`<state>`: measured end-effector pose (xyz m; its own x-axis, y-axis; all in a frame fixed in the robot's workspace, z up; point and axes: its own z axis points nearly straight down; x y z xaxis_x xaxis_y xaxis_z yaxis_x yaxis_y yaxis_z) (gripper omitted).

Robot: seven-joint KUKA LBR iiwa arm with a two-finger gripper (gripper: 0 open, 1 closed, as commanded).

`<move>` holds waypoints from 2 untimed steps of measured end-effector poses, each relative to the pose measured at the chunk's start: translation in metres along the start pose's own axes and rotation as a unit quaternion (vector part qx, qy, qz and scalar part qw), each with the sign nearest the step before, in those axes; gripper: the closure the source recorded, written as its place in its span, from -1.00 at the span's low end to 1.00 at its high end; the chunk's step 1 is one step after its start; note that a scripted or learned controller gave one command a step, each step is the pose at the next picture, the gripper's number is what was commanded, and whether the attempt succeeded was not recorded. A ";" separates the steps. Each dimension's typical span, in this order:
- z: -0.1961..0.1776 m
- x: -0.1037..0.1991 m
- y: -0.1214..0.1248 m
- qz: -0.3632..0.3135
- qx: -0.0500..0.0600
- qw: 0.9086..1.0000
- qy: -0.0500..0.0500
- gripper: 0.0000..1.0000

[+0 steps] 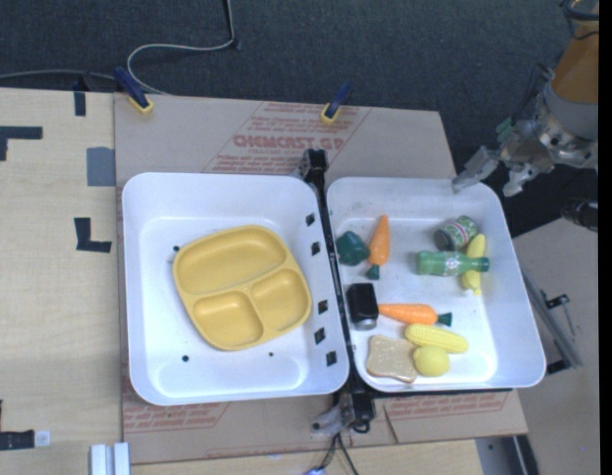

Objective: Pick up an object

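My gripper hangs open above the far right corner of the right bin, with nothing between its fingers. Below it in that bin lie a small tin can, a green bottle, a yellow banana, two carrots, a dark green piece, a black block, a corn cob, a lemon and a bread slice. The tin can is the nearest to the gripper.
The left bin holds a yellow divided plate. A black clamp ridge joins the two bins. Cardboard lies under both, with yellow clips and a cable at the back.
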<state>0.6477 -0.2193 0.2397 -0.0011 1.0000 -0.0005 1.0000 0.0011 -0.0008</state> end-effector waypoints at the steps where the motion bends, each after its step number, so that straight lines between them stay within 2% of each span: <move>1: 0.069 0.054 0.020 -0.001 0.001 1.000 0.001 -1.00; 2: 0.154 0.118 0.020 -0.001 0.000 1.000 0.000 -1.00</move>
<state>0.6679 -0.1010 0.0852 -0.0026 1.0000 -0.0003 1.0000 0.0026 0.0002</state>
